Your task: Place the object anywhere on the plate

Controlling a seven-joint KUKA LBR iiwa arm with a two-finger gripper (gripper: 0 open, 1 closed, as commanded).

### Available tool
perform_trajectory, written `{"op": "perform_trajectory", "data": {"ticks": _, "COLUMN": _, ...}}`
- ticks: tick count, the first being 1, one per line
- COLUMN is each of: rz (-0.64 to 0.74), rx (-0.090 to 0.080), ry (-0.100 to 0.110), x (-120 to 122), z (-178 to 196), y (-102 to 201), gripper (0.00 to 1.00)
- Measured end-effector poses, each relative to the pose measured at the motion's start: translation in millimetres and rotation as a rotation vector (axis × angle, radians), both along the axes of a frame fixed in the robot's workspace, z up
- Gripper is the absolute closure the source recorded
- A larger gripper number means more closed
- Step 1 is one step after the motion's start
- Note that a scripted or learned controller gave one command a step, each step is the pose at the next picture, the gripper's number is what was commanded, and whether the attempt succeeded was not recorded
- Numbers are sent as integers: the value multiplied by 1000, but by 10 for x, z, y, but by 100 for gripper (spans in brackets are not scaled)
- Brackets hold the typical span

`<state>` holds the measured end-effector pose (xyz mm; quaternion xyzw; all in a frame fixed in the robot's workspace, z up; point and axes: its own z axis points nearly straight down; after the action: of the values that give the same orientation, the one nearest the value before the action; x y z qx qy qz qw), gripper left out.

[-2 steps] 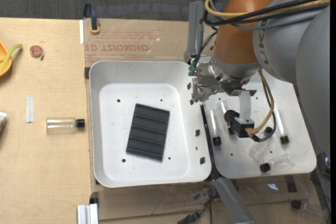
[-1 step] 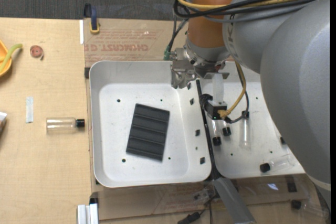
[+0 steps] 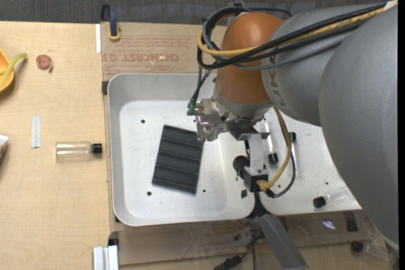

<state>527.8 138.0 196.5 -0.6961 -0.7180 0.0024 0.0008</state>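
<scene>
Arm: the grey arm with its orange band [image 3: 250, 54] comes in from 3 o'clock and hangs over the middle of the scene, above the seam between the two bins.

Tool [image 3: 209, 126]: it sits under the wrist, just over the left bin. The wrist body hides its tips, so I cannot tell how it stands.

Left bin [image 3: 126, 104]: a shallow white bin on the tabletop [image 3: 50, 199].

Task's thing: a dark ribbed slab [image 3: 178, 159] lies flat on the floor of the left bin, about in its middle. I judge this to be the object of the task.

Plate: I cannot pick out a plate with certainty; the right bin [image 3: 316, 136] is mostly under the arm.

Key relation: the dark ribbed slab lies at about 7 o'clock from the tool, and its upper right corner is just beside the tool. Its long axis runs roughly from 12 to 6 o'clock, tilted a little toward 1 and 7. Its ribs run along this axis.

Next move, as a judgement: the tool needs to shift toward 7 o'clock and to close across the short side of the slab.

Other things: a small clear bottle with a dark cap [image 3: 77, 149] lies on the tabletop at 9 o'clock, outside the bins.
</scene>
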Motion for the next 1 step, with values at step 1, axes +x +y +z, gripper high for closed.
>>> {"op": "perform_trajectory", "data": {"ticks": 1, "rz": 109, "rx": 0, "ry": 2, "x": -511, "z": -460, "y": 533, "gripper": 100}}
